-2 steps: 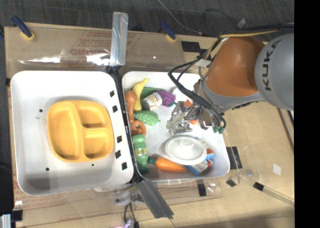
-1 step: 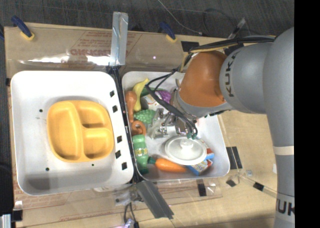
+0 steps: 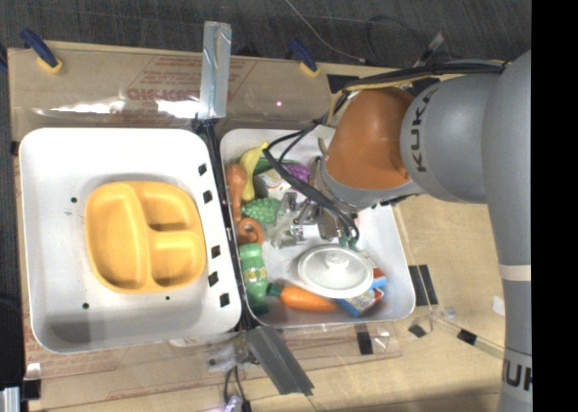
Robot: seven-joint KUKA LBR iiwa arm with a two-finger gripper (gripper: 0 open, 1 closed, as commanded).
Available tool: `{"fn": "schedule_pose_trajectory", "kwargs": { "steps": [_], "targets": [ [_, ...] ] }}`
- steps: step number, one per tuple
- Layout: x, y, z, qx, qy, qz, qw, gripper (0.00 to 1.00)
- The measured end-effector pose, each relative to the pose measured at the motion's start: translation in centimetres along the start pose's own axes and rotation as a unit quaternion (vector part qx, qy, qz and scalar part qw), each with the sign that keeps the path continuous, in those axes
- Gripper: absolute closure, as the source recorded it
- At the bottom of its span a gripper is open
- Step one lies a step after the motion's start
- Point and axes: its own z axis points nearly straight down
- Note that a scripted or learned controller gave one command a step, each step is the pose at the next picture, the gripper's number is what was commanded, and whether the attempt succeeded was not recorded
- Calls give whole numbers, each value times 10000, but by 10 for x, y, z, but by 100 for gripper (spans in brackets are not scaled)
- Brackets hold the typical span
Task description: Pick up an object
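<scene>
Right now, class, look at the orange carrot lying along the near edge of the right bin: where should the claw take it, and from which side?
Grip the carrot across its thick middle, coming straight down from above. It lies flat and long, so close across its width. The white lid sits just behind it and the bin wall just in front, so room looks tight.

Bench (image 3: 452, 220) (brown, cardboard-like top) carries two white bins side by side: left bin (image 3: 45, 220), right bin (image 3: 397, 257), touching.
</scene>
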Motion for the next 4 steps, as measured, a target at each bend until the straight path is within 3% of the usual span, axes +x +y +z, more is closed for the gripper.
{"fn": "schedule_pose_trajectory", "kwargs": {
  "steps": [1,2,3,4],
  "targets": [
    [-2,51,-92,-3,-16,1449,9895,100],
    [33,-36,-127,15,-15,-527,9986,100],
    [4,28,-89,-9,22,174,9998,100],
    [16,-4,-57,-11,17,-3938,9192,100]
  ]
}}
